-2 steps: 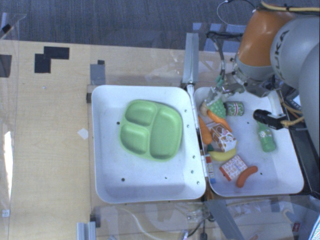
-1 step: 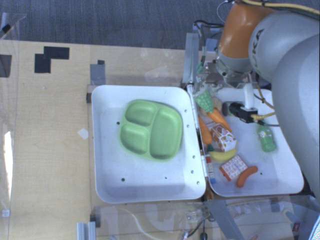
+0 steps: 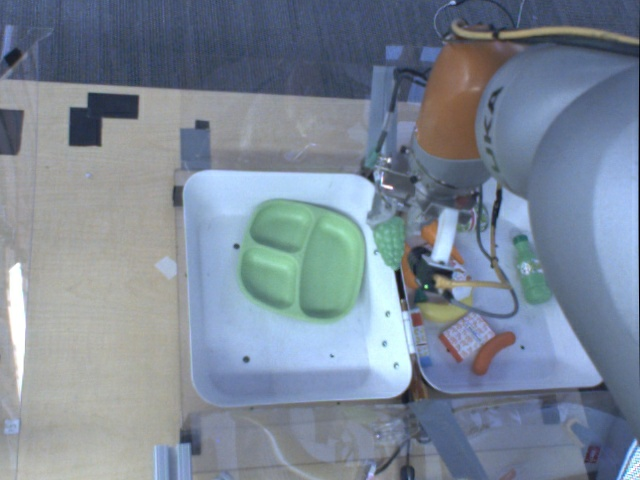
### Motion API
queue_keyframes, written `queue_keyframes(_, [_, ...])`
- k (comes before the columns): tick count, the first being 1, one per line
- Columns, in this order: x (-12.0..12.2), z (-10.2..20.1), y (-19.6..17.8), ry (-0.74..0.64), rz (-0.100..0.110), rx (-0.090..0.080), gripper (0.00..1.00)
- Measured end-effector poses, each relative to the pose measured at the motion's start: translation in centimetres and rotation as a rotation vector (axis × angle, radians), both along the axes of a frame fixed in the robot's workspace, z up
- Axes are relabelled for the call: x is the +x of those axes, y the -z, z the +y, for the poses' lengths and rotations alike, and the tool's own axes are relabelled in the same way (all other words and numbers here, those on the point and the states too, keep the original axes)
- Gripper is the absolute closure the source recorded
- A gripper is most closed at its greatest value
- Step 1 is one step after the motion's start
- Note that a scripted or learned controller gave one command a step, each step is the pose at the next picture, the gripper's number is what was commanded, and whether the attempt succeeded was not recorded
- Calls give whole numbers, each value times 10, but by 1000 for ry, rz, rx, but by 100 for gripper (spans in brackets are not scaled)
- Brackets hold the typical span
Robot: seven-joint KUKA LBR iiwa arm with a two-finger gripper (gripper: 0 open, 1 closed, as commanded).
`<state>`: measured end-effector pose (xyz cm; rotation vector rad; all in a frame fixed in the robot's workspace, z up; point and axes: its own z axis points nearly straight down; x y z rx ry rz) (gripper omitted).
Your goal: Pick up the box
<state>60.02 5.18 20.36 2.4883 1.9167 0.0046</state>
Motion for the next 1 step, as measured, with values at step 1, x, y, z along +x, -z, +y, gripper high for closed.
queue_keyframes(1, [-55, 19, 15, 431, -3, 12, 100])
